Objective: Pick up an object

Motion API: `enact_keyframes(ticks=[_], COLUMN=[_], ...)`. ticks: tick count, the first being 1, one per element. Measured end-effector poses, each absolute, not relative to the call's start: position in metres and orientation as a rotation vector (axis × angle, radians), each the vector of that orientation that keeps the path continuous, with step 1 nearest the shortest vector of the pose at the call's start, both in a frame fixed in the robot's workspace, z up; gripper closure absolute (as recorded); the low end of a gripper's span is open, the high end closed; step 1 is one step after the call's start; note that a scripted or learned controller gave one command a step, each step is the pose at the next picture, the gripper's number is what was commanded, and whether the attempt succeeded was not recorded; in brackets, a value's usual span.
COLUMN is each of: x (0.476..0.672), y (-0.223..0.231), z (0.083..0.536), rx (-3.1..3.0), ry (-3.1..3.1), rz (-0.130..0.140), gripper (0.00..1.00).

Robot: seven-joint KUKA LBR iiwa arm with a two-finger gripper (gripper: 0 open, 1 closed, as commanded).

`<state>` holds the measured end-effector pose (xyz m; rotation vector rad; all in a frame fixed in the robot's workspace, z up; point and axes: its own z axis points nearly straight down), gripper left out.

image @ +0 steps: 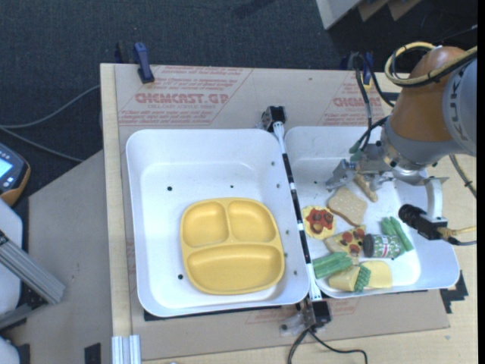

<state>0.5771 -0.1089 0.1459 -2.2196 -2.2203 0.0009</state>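
The right bin (445, 273) holds several toy foods: a tan bread slice (347, 205), two pizza pieces (318, 220) (345, 241), a small dark can (383, 246), green beans (397, 232), a green pod (331, 264) and a yellow piece (377, 276). My gripper (356, 179) hangs low over the back of this bin, just beyond the bread slice. Its fingers (338, 177) are spread open. A small tan piece (368, 188) lies under them, not clamped as far as I can see.
The left bin (136, 152) carries a yellow divided plate (227, 245). A ridge with black clips (274, 116) separates the bins. A black fitting with a cable (417, 220) sticks out over the right bin's right side. The grey and orange arm (424, 105) comes in from the upper right.
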Motion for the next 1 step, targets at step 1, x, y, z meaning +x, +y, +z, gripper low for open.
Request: enact_keyframes(ticks=[1], x=[0.5868], y=[-0.1914], z=[0.1573], rx=[-2.234], ry=[-2.219], rz=[0.002], gripper=[0.0])
